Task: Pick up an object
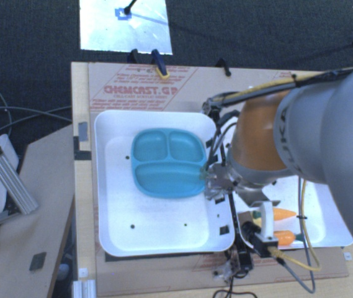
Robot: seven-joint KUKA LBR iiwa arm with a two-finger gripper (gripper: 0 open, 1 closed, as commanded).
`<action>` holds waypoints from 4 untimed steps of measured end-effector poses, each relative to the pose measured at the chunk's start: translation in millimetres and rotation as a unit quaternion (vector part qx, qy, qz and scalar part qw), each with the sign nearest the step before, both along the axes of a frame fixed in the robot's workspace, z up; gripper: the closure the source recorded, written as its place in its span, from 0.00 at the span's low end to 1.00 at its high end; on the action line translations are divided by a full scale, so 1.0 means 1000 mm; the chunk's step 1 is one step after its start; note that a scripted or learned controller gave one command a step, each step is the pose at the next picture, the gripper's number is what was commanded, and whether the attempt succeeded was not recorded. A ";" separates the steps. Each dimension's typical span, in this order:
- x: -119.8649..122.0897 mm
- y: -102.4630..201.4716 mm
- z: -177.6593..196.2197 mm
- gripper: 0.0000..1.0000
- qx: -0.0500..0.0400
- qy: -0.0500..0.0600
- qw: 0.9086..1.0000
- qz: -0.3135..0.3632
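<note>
**Gripper at the plate's rim, grasp unconfirmed**

The blue divided plate (167,163) lies flat in the left bin (120,228), towards its upper middle, with its three compartments facing up. The arm (325,129) reaches across from the right and covers most of the right bin (328,219). The gripper (212,184) sits at the plate's right edge, close to the wall the two bins share. The wrist hides the tip from this slanted angle, so I cannot tell whether the gripper is open or closed, nor whether it has the rim at all. It seems to touch the plate's edge, but that is a reading and not a clear sight.

In the right bin, two orange pieces (283,215) lie just below the wrist, near each other and well apart from the plate.

The plate looks like the target, and it is an awkward one. It is wide, shallow and smooth, so a pinch on one edge would leave most of its weight hanging away from the grip. A lift from there could tilt it until it slips free. The bin wall is also close to the gripper, so a closing move could catch on the wall or push the plate sideways without gripping it.
</note>
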State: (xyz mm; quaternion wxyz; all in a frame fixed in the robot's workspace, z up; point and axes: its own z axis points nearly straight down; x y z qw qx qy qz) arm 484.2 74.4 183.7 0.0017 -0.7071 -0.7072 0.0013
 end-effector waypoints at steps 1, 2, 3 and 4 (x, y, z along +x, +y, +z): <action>0.087 0.013 0.001 1.00 0.000 -0.006 1.000 0.003; 0.016 0.075 0.039 1.00 0.002 -0.002 1.000 0.006; 0.061 0.005 0.068 1.00 -0.001 -0.005 1.000 -0.002; 0.017 0.026 0.014 1.00 0.000 0.001 1.000 0.001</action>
